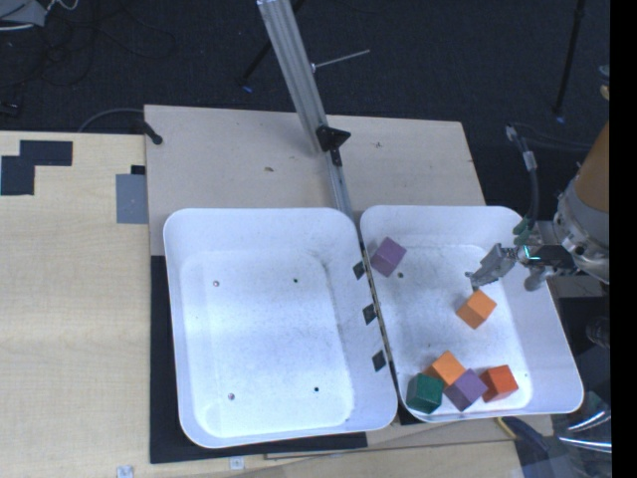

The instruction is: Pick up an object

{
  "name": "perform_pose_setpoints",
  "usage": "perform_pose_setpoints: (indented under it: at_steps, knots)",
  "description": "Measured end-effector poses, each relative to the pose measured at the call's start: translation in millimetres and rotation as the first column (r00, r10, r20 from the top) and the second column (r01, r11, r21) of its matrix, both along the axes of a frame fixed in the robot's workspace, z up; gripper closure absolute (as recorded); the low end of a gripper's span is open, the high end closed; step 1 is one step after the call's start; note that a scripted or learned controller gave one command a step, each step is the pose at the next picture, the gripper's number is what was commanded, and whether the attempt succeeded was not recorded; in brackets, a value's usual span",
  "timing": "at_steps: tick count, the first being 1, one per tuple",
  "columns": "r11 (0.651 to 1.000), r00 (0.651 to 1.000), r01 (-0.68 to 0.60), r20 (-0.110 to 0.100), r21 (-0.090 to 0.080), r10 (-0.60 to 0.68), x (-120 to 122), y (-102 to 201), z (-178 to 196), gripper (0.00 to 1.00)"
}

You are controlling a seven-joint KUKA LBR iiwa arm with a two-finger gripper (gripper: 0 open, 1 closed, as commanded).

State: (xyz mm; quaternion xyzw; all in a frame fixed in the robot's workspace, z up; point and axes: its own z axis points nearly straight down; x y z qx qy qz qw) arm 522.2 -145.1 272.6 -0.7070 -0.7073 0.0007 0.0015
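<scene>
Currently my two-finger gripper [490, 271] hovers over the right white bin [542, 312], fingers parted and unladen, just above a small orange cube [477, 309], purple cube [387, 256] well apart.

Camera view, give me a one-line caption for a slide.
KUKA arm's gripper poised over the right bin, just above a lone orange cube, with four cubes clustered at the bin's near edge.

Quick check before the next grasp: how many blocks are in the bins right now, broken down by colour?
Orange blocks: 2
Purple blocks: 2
Red-orange block: 1
Green block: 1
Total: 6, all in the right bin, with the gripper just above the lone orange one.
</scene>
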Motion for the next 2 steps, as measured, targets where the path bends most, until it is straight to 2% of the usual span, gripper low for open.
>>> perform_pose_setpoints:
  at_steps: [1, 2]
  knots:
    - [1.0, 1.0, 0.004, -0.007, 0.0, -0.004, 10.5, -48.3, -76.8, 0.0]
    - [1.0, 1.0, -0.002, 0.001, -0.001, 0.002, 56.4, -61.1, -184.6, 0.0]
